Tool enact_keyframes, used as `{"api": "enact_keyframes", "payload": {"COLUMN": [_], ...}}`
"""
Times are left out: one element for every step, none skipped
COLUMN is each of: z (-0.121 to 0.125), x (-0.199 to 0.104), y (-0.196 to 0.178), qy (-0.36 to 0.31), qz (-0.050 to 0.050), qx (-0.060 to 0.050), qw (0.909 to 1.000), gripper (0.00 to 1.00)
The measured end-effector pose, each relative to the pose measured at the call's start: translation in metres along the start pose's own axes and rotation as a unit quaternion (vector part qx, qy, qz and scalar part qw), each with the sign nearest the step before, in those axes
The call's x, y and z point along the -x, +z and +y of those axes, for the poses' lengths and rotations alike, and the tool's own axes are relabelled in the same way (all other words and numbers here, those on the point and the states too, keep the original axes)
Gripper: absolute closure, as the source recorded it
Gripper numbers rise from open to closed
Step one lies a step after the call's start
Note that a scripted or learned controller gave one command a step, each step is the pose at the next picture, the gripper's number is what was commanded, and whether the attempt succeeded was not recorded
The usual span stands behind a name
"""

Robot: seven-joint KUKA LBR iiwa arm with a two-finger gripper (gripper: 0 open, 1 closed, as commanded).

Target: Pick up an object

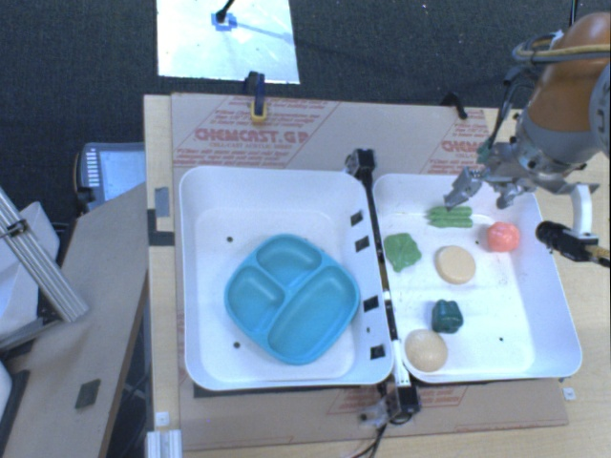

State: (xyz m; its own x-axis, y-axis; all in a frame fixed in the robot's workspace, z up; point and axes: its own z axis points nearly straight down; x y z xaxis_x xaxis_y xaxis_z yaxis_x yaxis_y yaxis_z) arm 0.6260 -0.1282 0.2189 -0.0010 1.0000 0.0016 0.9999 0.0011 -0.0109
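The gripper [487, 191] hangs over the far part of the right bin [544, 299], its two grey fingers [463, 189] spread apart with nothing between them. One fingertip points down at the green bean pod [450, 218], which lies flat on the bin floor just below and in front of it; whether the tip touches the pod cannot be told. Above the fingers the grey wrist rises to the orange band [573, 74] of the arm at the picture's right edge.

The right bin holds six toy foods, one of each kind: the green bean pod, a pink-orange peach-like ball [503, 237] just to its right, a light green leafy piece [402, 252] near the divider, a tan round biscuit-like disc [456, 264] in the middle, a dark teal bell pepper [446, 317] nearer the front, and a pale cream round bun [426, 349] at the front left corner. All lie apart from each other.

The left bin [205, 256] holds one thing, a light blue divided plate [291, 297] with three compartments.

The two bins sit side by side, joined by black clips [363, 165], on a cardboard sheet [286, 127] with red print, on a wooden bench [158, 160]. Beyond is dark carpet with a pale square sheet [229, 27].
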Motion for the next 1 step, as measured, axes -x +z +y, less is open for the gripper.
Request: {"api": "enact_keyframes", "payload": {"z": [0.0025], "x": [-0.0002], "y": [-0.0073], "qy": [-0.001], "qz": [-0.001], "qx": [0.006], "qw": [1.0], "gripper": [0.0]}}
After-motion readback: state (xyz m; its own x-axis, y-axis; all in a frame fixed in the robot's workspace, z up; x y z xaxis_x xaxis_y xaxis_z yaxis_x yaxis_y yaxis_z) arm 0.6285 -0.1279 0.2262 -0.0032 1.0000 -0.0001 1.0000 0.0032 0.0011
